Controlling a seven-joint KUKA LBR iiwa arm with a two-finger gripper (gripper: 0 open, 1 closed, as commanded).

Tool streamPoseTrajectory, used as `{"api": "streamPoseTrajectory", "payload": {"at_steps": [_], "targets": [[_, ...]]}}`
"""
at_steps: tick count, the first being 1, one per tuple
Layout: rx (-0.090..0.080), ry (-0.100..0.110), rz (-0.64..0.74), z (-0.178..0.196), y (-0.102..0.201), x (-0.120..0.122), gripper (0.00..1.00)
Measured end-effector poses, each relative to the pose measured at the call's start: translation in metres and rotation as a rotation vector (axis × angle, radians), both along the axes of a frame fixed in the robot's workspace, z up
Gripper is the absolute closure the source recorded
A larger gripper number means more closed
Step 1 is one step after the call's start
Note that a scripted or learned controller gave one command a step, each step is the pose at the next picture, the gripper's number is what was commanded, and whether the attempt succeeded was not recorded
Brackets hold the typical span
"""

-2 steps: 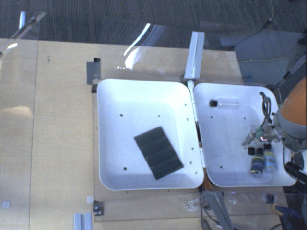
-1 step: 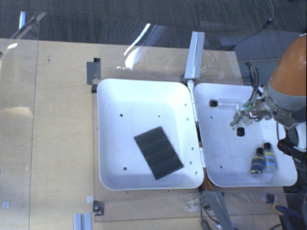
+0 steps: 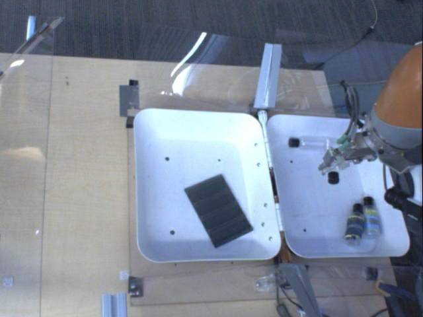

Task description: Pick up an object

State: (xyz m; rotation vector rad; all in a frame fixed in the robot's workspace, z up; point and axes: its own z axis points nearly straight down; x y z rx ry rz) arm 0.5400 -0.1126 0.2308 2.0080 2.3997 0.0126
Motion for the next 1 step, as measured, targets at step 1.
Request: {"api": "streamPoseTrajectory", "payload": {"at_steps": [1], "targets": [[-0.001, -0.006, 0.007, 0.0109, 0.001, 0.002, 1.0]]}}
